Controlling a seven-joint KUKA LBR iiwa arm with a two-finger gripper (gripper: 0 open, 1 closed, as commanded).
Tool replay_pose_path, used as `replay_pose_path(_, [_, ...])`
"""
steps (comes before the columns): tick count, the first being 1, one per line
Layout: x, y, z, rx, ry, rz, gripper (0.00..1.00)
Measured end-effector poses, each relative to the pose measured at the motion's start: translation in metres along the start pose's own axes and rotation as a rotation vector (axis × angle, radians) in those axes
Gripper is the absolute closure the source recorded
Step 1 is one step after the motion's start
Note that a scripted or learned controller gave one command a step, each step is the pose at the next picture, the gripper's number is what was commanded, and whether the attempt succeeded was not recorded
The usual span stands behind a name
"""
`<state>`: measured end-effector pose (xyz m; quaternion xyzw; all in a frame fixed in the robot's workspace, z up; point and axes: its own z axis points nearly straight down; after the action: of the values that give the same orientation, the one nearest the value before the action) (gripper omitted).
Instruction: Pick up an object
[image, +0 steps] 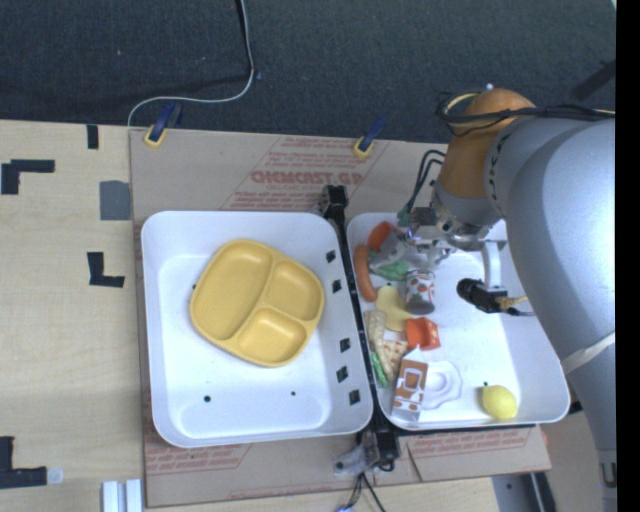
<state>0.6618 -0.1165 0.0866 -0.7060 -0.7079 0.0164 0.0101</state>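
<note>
Under pincer (418, 262): small can (420, 290), green piece (392, 268). Step: descent for grasp. Pincer state: cannot tell. Next: centre over can.

one fixed camera overhead; slanted down; both bins (155, 300)

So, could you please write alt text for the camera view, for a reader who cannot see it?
A grey robot arm reaches from the right, its end effector low over a clutter of small items in the right bin, including a lemon. The left bin holds a yellow divided plate.
</note>
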Motion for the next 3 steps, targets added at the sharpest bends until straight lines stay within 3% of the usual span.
replay_pose_path(1, [-0.008, 0.001, 0.001, -0.004, 0.011, -0.001, 0.0])
replay_pose_path(2, [0.013, 0.005, 0.001, -0.031, -0.004, 0.003, 0.0])
replay_pose_path(3, [-0.017, 0.005, 0.003, -0.027, 0.012, 0.001, 0.0])
